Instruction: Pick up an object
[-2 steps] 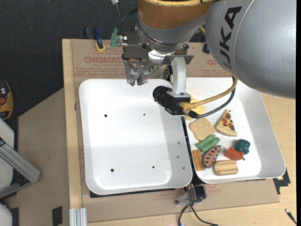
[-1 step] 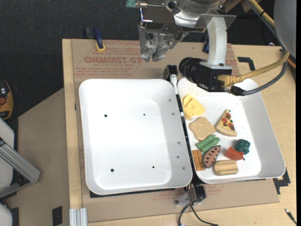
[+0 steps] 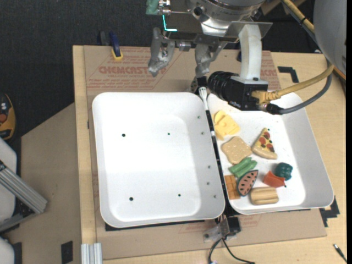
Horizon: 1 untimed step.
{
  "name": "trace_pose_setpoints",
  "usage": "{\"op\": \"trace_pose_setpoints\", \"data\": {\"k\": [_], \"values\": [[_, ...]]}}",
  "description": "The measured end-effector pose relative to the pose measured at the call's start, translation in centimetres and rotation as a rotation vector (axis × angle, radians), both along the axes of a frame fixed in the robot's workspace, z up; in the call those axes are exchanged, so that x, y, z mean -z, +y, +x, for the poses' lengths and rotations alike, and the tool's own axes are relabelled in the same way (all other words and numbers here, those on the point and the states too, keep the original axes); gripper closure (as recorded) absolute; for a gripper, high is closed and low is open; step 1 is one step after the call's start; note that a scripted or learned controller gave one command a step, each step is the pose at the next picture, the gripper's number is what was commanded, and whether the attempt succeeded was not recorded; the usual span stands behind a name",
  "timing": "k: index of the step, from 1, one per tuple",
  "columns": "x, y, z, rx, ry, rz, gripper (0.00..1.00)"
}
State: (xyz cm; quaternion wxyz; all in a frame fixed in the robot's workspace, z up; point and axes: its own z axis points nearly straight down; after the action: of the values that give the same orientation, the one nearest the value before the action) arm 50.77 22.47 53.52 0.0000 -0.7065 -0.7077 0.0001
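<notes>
Fingers (image 3: 180,59) spread open, empty, above far rim of left bin (image 3: 110,114). Seven toy foods clustered in right bin (image 3: 308,147): cheese (image 3: 226,125), bread (image 3: 236,149), pizza slice (image 3: 265,143).

Toy foods — cheese (image 3: 226,125), bread slice (image 3: 236,149), pizza slice (image 3: 265,143), watermelon wedge (image 3: 247,182), hot dog (image 3: 264,196) — lie clustered in the right bin (image 3: 308,147).

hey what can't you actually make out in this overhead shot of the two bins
- Arm: its upper part is cut off by the camera view's top edge.
- Right bin: its far corner is hidden behind a black fitting.
- Toy food: the brown piece beside the watermelon slice is partly covered and too small to identify.
</notes>
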Motion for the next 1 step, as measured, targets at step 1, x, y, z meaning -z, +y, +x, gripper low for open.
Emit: {"op": "trace_pose_setpoints", "data": {"k": [1], "values": [[-1.11,0.09,0.02,-0.002,-0.004,0.002,1.00]]}}
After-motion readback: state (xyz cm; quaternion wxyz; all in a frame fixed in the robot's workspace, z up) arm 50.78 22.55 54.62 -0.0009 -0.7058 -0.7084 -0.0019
